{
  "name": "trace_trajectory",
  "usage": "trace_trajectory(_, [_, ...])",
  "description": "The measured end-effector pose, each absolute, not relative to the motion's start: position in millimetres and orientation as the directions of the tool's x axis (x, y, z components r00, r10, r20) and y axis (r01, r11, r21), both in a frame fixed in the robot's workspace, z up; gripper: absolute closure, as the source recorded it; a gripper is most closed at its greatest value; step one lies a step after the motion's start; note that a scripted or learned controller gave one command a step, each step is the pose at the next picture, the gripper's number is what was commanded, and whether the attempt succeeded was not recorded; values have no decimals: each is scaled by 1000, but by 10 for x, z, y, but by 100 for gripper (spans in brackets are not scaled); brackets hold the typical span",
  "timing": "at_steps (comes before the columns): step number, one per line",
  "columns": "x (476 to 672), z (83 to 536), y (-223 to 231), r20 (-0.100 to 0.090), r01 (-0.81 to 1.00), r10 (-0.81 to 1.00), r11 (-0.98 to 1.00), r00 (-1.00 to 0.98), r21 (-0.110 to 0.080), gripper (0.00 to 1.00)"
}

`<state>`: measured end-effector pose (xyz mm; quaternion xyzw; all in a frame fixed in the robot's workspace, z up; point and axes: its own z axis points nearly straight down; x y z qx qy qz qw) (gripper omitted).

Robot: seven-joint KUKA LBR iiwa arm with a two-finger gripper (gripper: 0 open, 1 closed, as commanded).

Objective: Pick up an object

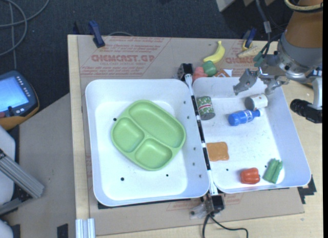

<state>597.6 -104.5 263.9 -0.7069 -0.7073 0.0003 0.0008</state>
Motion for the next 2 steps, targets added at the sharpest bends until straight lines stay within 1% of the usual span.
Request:
trace_trajectory(1, [6178, 1486, -1757, -1, 1000, 1000, -5, 5, -8, 0])
trace_trajectory(2, [6511, 837, -2185, 8, 1000, 1000, 1, -1, -1, 0])
